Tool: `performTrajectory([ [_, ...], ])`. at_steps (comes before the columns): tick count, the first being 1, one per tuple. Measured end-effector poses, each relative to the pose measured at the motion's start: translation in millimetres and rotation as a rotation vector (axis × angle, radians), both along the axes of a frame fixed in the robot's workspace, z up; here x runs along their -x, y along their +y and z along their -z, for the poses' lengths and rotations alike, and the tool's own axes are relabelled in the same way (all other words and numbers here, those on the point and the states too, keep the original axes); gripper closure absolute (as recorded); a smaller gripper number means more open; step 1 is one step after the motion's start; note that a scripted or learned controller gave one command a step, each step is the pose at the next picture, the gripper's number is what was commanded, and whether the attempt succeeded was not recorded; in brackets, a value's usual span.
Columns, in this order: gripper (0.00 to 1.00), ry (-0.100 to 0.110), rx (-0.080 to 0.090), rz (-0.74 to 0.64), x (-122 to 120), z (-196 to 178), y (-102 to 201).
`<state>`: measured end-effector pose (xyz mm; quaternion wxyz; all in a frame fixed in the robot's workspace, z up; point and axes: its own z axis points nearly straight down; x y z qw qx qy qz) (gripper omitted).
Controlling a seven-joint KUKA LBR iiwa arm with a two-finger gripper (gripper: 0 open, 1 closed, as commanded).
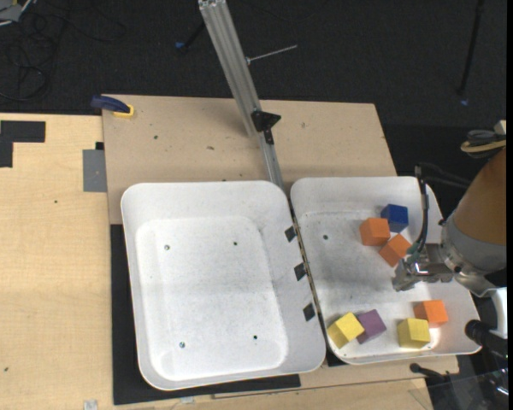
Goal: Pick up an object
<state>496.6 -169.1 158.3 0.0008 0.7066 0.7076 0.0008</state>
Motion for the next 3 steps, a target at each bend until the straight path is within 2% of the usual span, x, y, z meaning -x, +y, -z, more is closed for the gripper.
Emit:
performTrajectory([
  [2,1.00,-0.001,0.001,0.000,-2,-112,-4],
  [3,1.00,0.005,-0.002,-0.003,-28,-95,40],
])
